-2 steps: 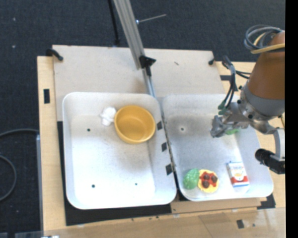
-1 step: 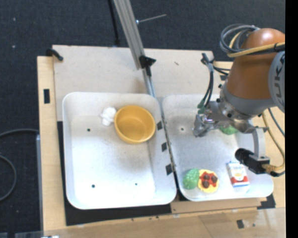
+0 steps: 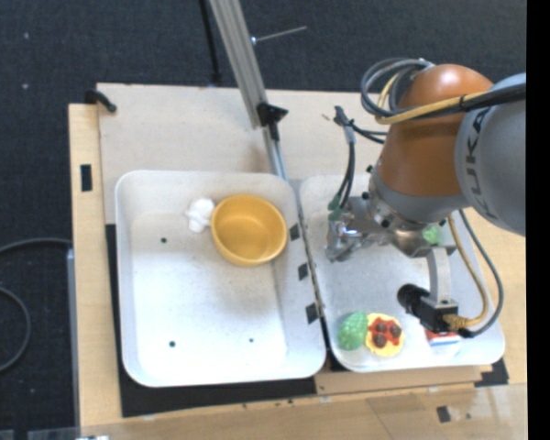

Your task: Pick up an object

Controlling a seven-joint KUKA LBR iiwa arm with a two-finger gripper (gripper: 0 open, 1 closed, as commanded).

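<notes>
A grey KUKA arm (image 3: 458, 145) with its orange band reaches in from the right over the right-hand bin (image 3: 348, 273) of two shallow white bins on a pale wooden bench (image 3: 165, 126); its gripper (image 3: 346, 236) hangs over the upper left part of that bin, close to the divide between the two, and whether its fingers are spread or closed cannot be told, nor can anything be seen between them. At the bin's near edge lie a green object (image 3: 352, 330) and, touching it on the right, a yellow piece with red spots (image 3: 385, 334); a red and blue item (image 3: 443, 339) sits just beyond, partly covered by a black fitting (image 3: 422, 305) and cables trailing from the arm; something green (image 3: 431, 235) peeps out beneath the wrist. In the left-hand bin (image 3: 165, 337) a yellow bowl (image 3: 248, 229) stands upright near the far right corner, with a small white lump (image 3: 200, 214) touching its left side; the floor of that bin is speckled with dark dots. A slanted metal rail (image 3: 238, 49) rises from the bench behind the bins; the bench stands on dark carpet (image 3: 73, 26), with cables (image 3: 5, 282) on the floor to the left.
</notes>
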